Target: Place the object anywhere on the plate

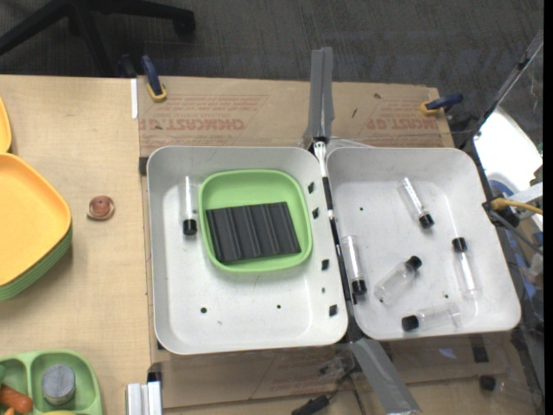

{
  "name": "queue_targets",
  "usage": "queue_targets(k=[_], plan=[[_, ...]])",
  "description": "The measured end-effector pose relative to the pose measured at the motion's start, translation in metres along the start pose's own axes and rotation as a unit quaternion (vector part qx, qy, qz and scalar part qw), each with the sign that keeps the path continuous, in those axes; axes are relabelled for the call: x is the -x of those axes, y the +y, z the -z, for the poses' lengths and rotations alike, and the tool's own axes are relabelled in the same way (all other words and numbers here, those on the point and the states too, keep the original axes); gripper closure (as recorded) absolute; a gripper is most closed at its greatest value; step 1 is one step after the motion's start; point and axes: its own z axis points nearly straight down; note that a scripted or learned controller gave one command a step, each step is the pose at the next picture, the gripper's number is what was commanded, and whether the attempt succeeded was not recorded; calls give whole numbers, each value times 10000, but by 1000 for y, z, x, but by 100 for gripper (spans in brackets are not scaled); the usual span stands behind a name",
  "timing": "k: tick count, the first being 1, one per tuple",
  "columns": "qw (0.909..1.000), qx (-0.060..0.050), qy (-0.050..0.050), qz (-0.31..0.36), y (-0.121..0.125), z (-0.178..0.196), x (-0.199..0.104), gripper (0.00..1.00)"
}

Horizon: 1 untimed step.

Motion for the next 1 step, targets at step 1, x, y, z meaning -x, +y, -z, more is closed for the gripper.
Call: queue_targets(k=[1], plan=[[10000,-3,1,0,-11,-18,17,0]])
